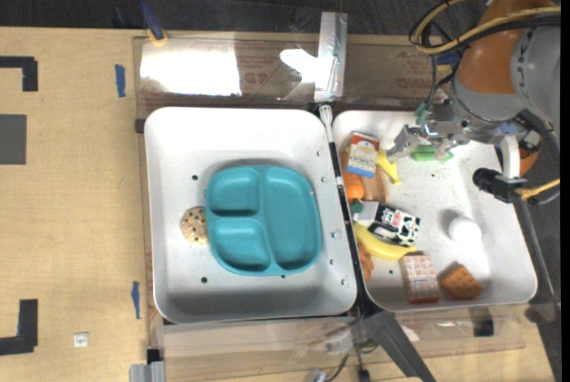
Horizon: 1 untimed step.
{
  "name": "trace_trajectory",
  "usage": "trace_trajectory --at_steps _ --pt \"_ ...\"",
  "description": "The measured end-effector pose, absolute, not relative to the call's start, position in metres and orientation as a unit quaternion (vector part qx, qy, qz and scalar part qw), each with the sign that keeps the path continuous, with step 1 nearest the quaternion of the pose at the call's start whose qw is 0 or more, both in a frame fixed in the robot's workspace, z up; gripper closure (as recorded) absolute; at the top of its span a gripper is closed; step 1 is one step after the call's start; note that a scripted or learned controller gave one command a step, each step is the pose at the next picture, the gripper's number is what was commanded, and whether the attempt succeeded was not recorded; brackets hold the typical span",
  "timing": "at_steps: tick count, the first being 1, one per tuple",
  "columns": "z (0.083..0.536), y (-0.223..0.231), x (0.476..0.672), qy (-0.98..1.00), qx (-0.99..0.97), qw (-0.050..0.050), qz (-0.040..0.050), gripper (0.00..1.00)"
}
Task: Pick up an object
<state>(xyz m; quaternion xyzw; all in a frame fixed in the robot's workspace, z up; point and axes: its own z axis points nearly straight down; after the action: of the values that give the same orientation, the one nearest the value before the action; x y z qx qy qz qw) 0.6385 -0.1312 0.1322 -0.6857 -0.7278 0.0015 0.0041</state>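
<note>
- Where the grey arm (525,60) with its orange band reaches in from the right, its pincer (426,138) hangs over the far part of the right bin (499,269), near that bin's back wall.
- The pincer's metal fingers (405,142) point leftward and down; whether they stand apart or together I cannot tell, and a small green object (436,154) lies just beside or under them, though I cannot tell if it is gripped.
- Black and yellow cables (450,15) loop above the wrist.
- In the right bin, close to the dividing wall, an orange and white carton (362,156) lies near the back, with an orange object (354,188) touching its near end.
- A yellow banana-shaped piece (388,170) lies just beside the carton, near the pincer.
- Nearer the camera, a black-and-white patterned item (396,224) rests on a second yellow banana (381,247).
- A pinkish box (419,276) and a brown waffle-like piece (460,281) lie side by side at the bin's front.
- A white ball (464,231) lies well apart from them, toward the right side.
- The left bin (169,149) holds a teal divided plate (264,217) at its middle.
- A speckled cookie (194,225) touches the plate's left edge.
- Both bins sit on a tan desk (62,193) marked with blue tape (120,79).
</note>
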Motion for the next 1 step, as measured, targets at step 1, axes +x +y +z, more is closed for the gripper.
trace_trajectory --at_steps 1 --pt "0.0936 -0.1513 0.643 -0.729 -0.685 -0.006 -0.0029 0.0"
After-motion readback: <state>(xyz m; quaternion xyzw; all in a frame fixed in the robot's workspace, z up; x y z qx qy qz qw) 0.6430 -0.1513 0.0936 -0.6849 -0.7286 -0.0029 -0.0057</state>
